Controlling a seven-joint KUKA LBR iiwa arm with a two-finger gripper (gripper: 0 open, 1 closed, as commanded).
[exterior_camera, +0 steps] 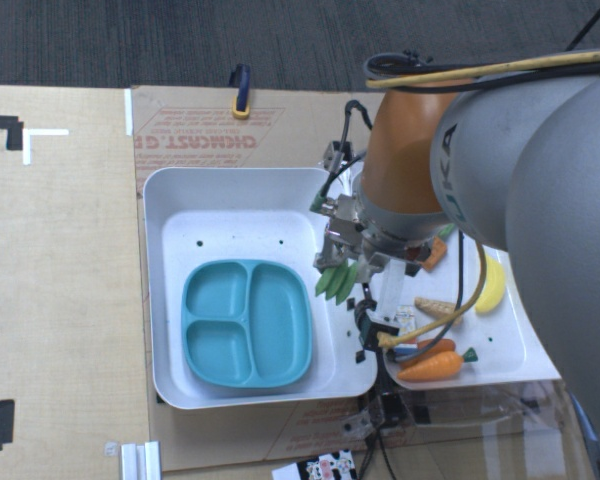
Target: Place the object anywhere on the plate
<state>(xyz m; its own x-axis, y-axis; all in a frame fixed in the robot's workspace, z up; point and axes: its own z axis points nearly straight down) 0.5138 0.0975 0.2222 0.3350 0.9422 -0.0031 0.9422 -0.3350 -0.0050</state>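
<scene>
A teal plate (pixel 248 324) with three compartments lies in the left white bin (pixel 230 203). My gripper (pixel 340 268) hangs over the ridge between the two bins, just right of the plate's upper right corner. A green pea pod (pixel 337 280) sits between its fingers, pointing down and left. The orange band of the arm (pixel 415 148) rises above the gripper and hides much of the right bin.
The right bin (pixel 500 353) holds an orange carrot (pixel 430 365), a yellow banana (pixel 491 286), a pale baby corn (pixel 438 310) and an orange piece (pixel 435 253) near the wrist. A blue and yellow clamp (pixel 240 90) sits on the cardboard behind the bins.
</scene>
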